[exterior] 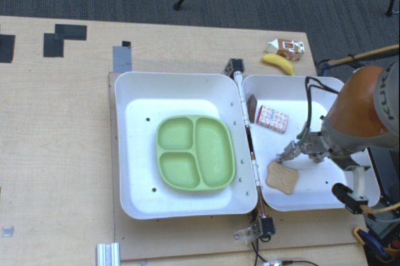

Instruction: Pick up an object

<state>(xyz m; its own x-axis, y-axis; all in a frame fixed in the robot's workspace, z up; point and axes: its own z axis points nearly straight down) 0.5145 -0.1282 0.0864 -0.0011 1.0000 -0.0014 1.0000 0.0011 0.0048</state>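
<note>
Arm [359,112] low, perhaps over toast [282,177]

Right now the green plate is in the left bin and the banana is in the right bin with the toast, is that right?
Not quite. The banana lies on the bench, outside the bins, just above the right bin. The camera view shows it there. The rest is right: the green plate is in the left bin, and the toast is in the right bin.

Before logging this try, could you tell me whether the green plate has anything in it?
Empty: all three sections of the green plate in the left bin show bare green.
</note>
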